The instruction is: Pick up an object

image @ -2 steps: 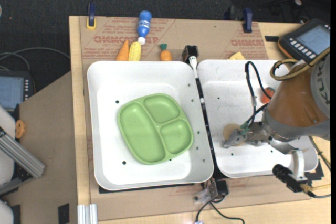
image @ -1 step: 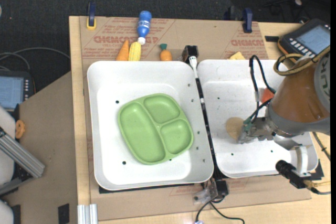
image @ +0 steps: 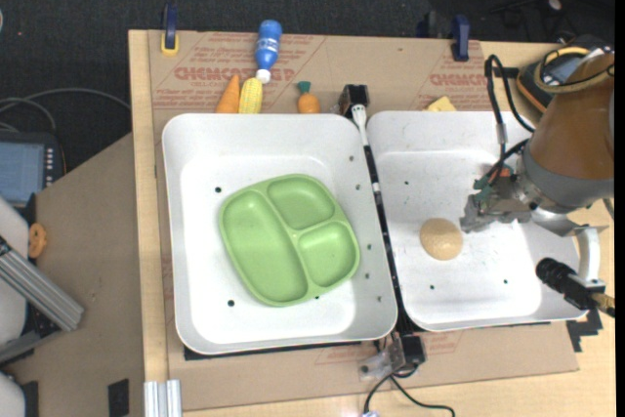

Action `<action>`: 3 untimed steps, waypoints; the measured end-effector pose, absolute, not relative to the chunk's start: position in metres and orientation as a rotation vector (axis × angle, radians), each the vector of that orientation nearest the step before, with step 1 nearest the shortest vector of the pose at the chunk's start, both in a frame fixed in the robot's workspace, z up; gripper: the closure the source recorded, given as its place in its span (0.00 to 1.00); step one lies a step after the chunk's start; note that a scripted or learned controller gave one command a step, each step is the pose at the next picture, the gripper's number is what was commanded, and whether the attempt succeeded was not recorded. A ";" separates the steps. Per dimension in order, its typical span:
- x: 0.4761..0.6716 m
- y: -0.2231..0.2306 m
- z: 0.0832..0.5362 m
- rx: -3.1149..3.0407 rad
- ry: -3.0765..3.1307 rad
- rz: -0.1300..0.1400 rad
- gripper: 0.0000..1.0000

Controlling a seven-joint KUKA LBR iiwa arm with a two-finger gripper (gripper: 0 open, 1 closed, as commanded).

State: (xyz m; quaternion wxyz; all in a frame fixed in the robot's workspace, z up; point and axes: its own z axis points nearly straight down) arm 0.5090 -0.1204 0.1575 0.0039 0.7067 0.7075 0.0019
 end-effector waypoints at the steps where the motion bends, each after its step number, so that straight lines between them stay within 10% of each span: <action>1: 0.507 -0.120 0.154 2.221 2.221 0.000 0.00; 2: 0.511 -0.105 0.081 2.223 2.225 -0.002 0.00; 3: 0.511 -0.107 0.095 2.221 2.219 0.001 1.00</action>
